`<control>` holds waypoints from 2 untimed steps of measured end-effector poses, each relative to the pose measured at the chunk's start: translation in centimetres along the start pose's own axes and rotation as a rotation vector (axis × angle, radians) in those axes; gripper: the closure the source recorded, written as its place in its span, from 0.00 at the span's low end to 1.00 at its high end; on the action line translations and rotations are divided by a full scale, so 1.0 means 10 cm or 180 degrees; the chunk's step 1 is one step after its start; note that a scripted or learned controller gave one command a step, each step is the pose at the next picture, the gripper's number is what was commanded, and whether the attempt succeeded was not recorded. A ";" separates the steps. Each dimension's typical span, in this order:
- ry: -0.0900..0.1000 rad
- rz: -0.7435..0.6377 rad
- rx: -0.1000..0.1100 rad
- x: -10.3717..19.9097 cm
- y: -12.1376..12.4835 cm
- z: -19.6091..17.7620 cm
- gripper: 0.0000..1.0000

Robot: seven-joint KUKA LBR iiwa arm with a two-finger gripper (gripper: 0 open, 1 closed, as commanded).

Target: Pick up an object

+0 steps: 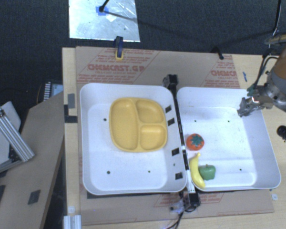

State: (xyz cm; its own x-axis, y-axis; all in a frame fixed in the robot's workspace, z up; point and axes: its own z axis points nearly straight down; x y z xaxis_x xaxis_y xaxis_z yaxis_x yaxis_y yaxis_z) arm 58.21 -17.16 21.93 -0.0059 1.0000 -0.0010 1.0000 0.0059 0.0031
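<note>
A red tomato-like toy (195, 141) lies at the left side of the right bin (229, 109). Below it a yellow banana (196, 171) rests along the bin's left wall, with a green pepper-like toy (208, 171) touching its right side. My gripper (245, 108) hangs over the right bin's far right edge, well away from all three toys, with nothing seen between its fingers.
A yellow divided plate (137, 124) sits in the left bin (95, 142). A black divider strip (177, 128) runs between the bins. Cardboard (133, 63) lies under both bins, with a yellow clamp (119, 49) at the back edge.
</note>
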 end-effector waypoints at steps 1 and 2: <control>0.0006 -0.0015 -0.0004 0.56 0.25 0.01 1.00; 0.0006 -0.0012 0.0000 1.05 0.39 0.09 1.00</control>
State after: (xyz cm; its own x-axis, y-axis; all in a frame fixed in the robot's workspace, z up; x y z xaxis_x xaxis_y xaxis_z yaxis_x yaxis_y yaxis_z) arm 62.07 -6.66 21.03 -0.0096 1.0000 0.0011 0.9999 0.0096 0.0031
